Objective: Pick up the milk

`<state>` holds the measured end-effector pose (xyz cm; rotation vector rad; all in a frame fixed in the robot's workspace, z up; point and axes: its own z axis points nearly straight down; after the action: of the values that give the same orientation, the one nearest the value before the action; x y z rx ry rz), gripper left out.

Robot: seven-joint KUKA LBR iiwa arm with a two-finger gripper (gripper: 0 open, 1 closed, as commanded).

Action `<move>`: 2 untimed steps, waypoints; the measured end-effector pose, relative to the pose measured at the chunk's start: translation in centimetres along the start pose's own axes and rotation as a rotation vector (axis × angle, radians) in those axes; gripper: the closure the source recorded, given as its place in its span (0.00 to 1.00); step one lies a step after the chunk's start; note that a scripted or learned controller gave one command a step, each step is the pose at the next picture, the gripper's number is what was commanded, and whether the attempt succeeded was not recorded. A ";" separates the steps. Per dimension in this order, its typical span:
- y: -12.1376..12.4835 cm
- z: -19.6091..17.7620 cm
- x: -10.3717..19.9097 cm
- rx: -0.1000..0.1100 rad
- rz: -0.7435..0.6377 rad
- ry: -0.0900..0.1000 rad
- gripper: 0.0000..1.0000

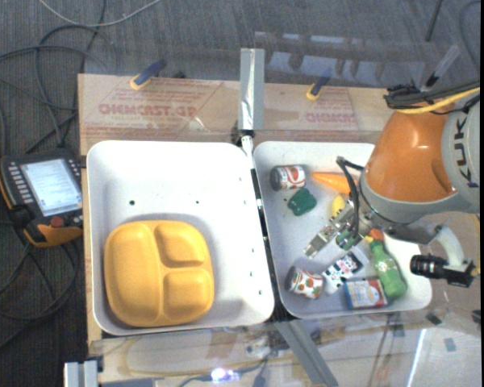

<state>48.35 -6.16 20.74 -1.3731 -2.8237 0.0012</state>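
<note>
The milk (344, 266) is a small white carton with dark patches, lying near the front of the right bin (268, 216). My gripper (327, 236) hangs over the middle of that bin, just up and left of the carton and apart from it. It is open with nothing between its metal fingers. The grey arm with its orange band (411, 164) covers the bin's right side.
Around the milk lie a red-patterned cup (305, 281), a blue and orange box (363, 293) and a green bottle (387, 271). Further back are a can (288, 176), a green block (302, 201) and a carrot (332, 181). A yellow divided tray (159, 271) sits in the left bin.
</note>
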 end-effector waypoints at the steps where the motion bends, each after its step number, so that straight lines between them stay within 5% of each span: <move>1: 0.0 0.0 0.0 0.000 0.000 0.000 0.00; 2: -3.9 5.2 -6.5 0.001 -0.042 -0.001 0.00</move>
<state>49.30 -13.66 15.55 -1.3133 -2.8521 0.0036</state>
